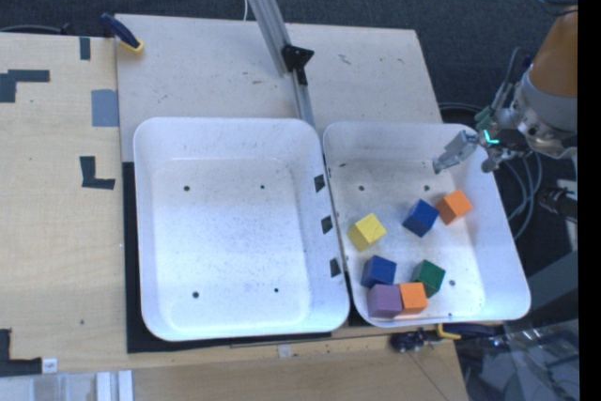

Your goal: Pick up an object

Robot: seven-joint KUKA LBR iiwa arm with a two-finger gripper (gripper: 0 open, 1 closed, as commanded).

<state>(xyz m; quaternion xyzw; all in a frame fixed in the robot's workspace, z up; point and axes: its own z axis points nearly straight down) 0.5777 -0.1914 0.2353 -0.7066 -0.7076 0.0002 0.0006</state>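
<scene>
Several small cubes lie in the right bin (pixel 394 138): a yellow cube (pixel 368 229), a blue cube (pixel 421 217), an orange cube (pixel 454 206), a second blue cube (pixel 379 270), a green cube (pixel 430 276), a purple cube (pixel 384 300) and a second orange cube (pixel 413 297). My gripper (pixel 472 156) hovers over the bin's far right corner, above and to the right of the first orange cube. Its fingers (pixel 456 150) stand apart, open, with nothing between them.
The left bin (pixel 225 230) sits beside the right one, sharing a middle rim. A slanted metal post (pixel 268 5) rises from behind the bins. A blue and yellow tool (pixel 122 32) lies at the bench's far left corner. Cables hang off the bench's right side.
</scene>
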